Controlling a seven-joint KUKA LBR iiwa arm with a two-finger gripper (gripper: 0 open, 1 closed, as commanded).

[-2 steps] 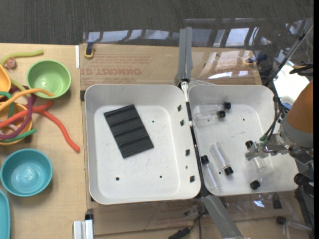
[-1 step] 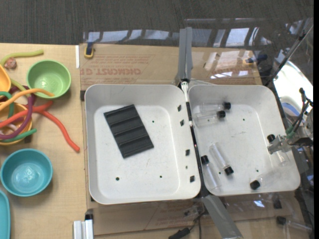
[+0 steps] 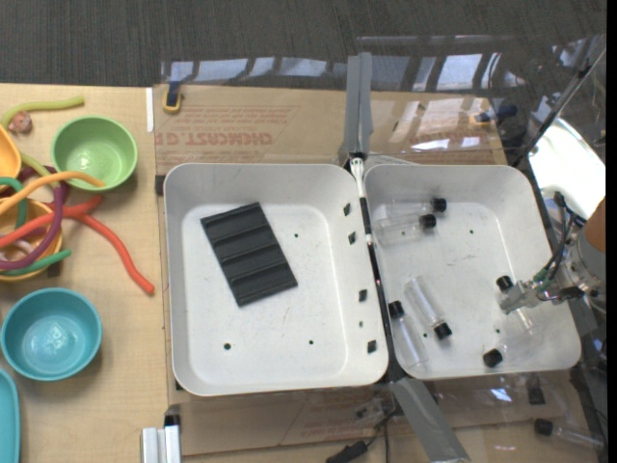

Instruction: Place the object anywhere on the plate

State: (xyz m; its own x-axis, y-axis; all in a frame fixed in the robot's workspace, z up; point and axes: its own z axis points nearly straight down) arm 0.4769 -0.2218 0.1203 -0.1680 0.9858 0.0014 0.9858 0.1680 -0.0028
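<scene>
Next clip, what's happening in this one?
The robot arm's claw is down at the right side of the right bin, among several clear tubes with black caps. The dark ribbed plate lies alone in the left bin. Nothing has been placed on it yet.

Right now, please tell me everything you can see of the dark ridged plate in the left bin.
The dark ridged plate is a flat rectangle, charcoal black, matte, looking like plastic or rubber. Parallel grooves across its width divide it into about four bands. It lies flat on the floor of the left bin, in the upper left part, turned at a slant so its long side runs from upper left to lower right. It touches nothing but the floor, well clear of the walls.
</scene>
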